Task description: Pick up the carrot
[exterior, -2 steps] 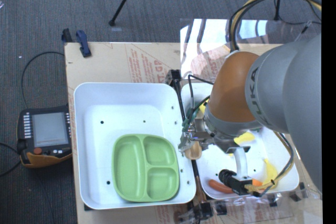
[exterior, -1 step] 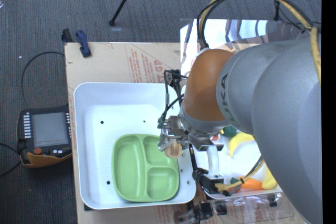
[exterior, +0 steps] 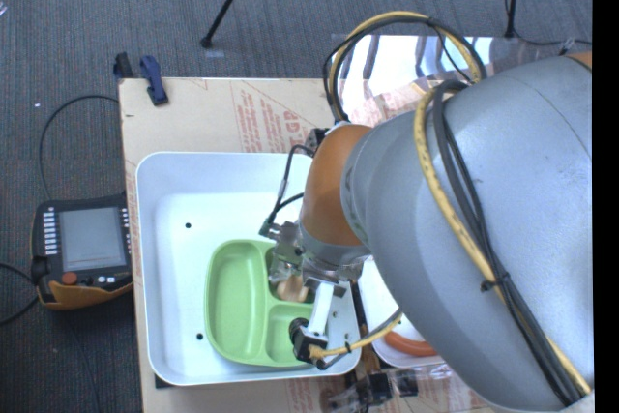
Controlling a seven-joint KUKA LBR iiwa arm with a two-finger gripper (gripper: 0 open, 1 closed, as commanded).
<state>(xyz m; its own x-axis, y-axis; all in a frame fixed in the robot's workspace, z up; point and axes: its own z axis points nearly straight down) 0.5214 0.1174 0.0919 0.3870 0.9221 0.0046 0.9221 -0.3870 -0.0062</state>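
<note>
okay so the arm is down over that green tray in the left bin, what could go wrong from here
1. The tool sits low over the green divided tray, so it may catch the tray's divider or rim and drag it.
2. The arm hides much of the right bin; an orange item at its edge, possibly the carrot, looks away from the tool, so this try may miss.
3. The yellow cable hangs near the tray and could snag.
</note>
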